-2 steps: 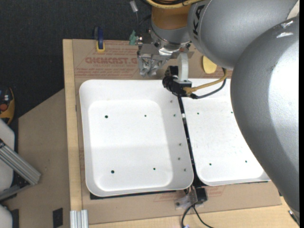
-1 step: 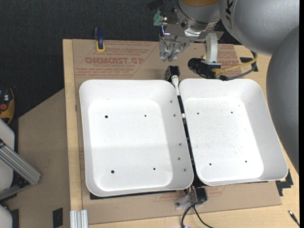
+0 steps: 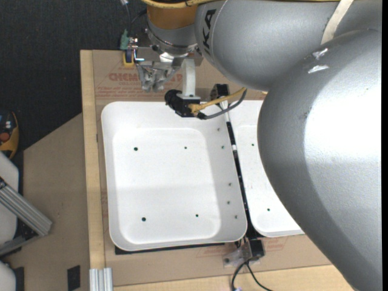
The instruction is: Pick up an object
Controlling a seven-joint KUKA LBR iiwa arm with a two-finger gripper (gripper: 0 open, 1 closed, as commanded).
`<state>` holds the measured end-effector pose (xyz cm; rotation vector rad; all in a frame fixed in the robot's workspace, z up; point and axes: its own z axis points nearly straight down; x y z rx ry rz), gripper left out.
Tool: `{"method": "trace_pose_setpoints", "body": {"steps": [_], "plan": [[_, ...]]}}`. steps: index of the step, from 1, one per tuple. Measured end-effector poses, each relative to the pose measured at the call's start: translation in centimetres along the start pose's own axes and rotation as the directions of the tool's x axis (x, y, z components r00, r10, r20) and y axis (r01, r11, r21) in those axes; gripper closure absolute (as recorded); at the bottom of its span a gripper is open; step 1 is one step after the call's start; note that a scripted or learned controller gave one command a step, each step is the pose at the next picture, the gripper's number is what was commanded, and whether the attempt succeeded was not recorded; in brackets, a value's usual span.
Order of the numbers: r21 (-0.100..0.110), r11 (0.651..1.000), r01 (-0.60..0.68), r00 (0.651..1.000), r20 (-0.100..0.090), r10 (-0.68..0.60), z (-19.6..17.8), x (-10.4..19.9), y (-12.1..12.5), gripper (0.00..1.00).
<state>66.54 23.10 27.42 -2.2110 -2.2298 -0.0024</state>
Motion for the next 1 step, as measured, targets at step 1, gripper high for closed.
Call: {"method": "trace_pose_setpoints", "body": {"steps": [1], "plan": [[-0.006, 1.0, -0.007, 1.0, 0.0, 0.007, -4.45, -0.64, -0.35, 1.0]]}}
